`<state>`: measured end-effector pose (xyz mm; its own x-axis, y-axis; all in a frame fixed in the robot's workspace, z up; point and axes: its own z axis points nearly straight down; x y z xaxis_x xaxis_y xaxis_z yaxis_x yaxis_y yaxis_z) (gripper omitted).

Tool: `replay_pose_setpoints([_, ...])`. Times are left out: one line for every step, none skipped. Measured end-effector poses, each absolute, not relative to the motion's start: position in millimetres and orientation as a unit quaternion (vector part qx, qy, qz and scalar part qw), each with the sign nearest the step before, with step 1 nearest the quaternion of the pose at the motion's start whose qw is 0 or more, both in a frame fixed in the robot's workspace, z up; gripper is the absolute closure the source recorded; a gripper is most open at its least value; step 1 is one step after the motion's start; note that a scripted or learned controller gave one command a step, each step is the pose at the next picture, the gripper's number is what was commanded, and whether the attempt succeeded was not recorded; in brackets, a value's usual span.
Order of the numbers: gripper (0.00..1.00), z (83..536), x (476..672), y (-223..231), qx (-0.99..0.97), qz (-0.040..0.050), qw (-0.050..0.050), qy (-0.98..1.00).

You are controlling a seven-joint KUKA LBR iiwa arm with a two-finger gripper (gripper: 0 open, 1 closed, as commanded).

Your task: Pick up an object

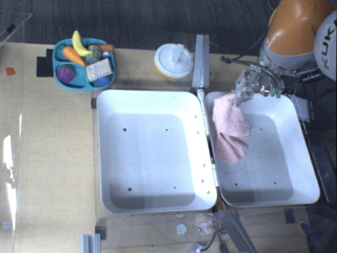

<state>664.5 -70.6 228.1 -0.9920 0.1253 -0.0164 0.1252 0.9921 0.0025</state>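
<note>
A pink cloth hangs crumpled over the left side of the right bin. Its top corner is drawn up to a point between the fingers of my gripper. The gripper is shut on that corner, above the bin's back left part. The rest of the cloth droops down toward the bin floor near the divider between the bins.
The left bin sits beside the right one. Behind the bins stand a white lidded cup and a blue tray with toy food. A metal post rises at the back between the bins.
</note>
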Motion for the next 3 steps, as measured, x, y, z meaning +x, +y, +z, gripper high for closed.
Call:
replay_pose_setpoints([0.00,228,664.5,-70,0.063,0.0010,0.008,0.998])
replay_pose_setpoints([0.00,103,657.2,-81,0.144,0.0011,0.004,0.990])
replay_pose_setpoints([0.00,92,659.3,-84,0.209,0.0018,-0.002,0.978])
